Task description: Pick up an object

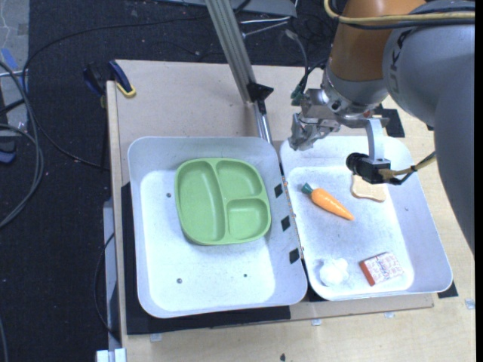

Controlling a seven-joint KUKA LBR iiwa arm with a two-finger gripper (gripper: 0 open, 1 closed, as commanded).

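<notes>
- You're looking down at a light wooden worktop carrying two shallow white bins side by side.
- Left white bin: a pale green plastic plate w/ three compartments is sitting in its upper middle, lying flat, tilted slightly vs. the bin edges.
- Right white bin: holding four small things.
- Orange toy carrot w/ a green stub end is lying near the bin's upper centre, green end pointing up-left, orange tip down-right.
- Tan toast-shaped piece is lying just right of the carrot, partly covered at its top by a black fitting hanging off the arm.
- Small white lumpy object is resting near the bin's lower-left corner; can't tell what it is.
- Small red-and-white flat packet is lying just right of the white lump, well apart from the carrot.
- The grey arm w/ the orange band is reaching in from the right, taking up the upper-right of the view.
- The claw is hanging over the upper-left corner of the right bin, near the divide btwn the two bins, up-left of the carrot and apart from it.
- Claw state: you can't tell from this angle – the tip area is dark and cluttered.
- Nothing is showing gripped at the claw; carrot, toast piece, lump and packet are all lying on the bin floor.
- A grey metal bar is slanting down from the top toward the gap btwn the bins.
</notes>
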